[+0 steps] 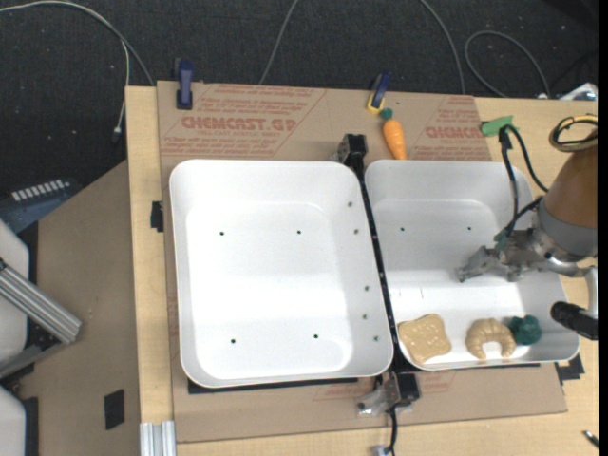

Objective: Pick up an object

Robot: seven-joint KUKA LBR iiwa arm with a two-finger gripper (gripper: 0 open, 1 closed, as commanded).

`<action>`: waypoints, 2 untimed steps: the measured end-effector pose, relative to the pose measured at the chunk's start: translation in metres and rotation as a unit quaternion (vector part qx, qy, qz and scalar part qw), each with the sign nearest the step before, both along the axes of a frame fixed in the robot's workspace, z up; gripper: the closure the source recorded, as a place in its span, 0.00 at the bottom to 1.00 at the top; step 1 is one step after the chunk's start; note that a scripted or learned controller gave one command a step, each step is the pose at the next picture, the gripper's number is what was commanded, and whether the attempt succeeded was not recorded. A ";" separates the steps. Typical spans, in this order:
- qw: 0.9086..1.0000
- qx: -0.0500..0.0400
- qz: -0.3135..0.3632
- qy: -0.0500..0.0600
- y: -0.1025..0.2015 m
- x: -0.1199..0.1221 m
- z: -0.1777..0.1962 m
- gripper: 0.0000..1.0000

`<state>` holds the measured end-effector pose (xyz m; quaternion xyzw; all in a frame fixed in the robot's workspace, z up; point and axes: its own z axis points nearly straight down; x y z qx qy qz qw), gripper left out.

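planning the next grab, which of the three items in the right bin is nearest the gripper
The small green object, at the bin's front right edge, lies closest under the gripper. The croissant sits beside it, and the toast slice is farthest left.

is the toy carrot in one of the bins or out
Out. The carrot lies on the brown board behind the right bin, just beyond its far rim, near the gap between the two bins.
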<state>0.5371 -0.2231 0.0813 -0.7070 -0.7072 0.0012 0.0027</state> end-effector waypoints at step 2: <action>1.000 -0.001 0.002 -0.003 0.087 0.050 0.004 0.00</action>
